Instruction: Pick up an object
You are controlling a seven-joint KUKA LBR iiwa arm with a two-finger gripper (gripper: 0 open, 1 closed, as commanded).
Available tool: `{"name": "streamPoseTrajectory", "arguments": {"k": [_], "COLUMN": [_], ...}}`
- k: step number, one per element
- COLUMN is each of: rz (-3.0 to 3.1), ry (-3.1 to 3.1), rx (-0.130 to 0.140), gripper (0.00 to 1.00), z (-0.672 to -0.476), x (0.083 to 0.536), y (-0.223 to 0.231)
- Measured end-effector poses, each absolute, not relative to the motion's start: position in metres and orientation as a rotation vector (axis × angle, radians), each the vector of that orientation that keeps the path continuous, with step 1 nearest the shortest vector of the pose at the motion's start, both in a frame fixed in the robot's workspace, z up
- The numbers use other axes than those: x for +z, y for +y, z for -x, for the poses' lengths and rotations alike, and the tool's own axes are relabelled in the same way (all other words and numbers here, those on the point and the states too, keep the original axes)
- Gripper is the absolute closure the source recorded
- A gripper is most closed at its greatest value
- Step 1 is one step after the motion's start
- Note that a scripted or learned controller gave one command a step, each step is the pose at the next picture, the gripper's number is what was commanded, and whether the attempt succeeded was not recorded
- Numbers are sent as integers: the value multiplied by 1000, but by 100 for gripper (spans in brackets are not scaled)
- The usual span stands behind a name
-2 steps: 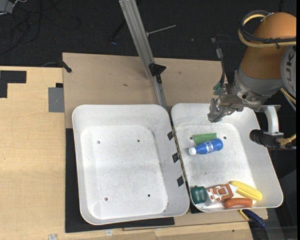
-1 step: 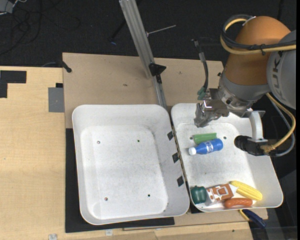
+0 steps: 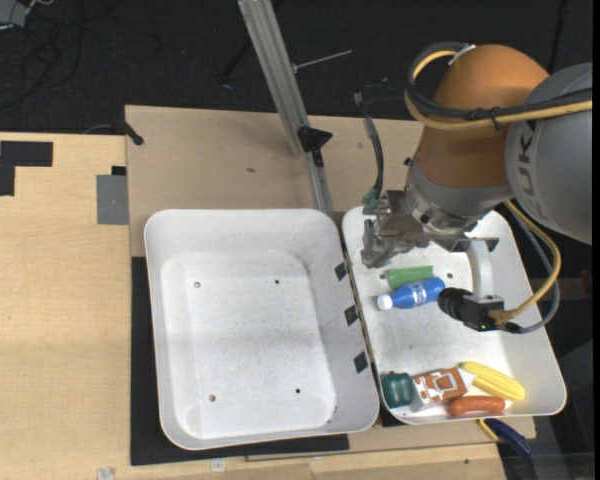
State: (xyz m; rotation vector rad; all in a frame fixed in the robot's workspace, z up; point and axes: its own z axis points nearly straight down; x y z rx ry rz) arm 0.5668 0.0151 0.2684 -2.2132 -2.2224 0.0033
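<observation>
In the right bin (image 3: 540, 368) we see a blue bottle (image 3: 413, 295) with a white cap on its side near the middle, a green stick (image 3: 408, 275) just behind it. Along the front edge lie a green block (image 3: 396, 388), an orange-and-white packet (image 3: 439, 382), a yellow corn cob (image 3: 492, 380) and a red sausage (image 3: 475, 405).

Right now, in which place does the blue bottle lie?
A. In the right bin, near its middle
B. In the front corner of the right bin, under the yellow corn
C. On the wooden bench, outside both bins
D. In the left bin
A. The blue bottle lies on the floor of the right bin, near its middle, just below a green object.
</observation>
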Motion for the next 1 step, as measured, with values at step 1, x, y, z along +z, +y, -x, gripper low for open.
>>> {"name": "streamPoseTrajectory", "arguments": {"k": [1], "rz": [2212], "ry": [-2222], "rx": [6], "gripper": [100], "z": [-548], "x": [247], "y": [65]}}
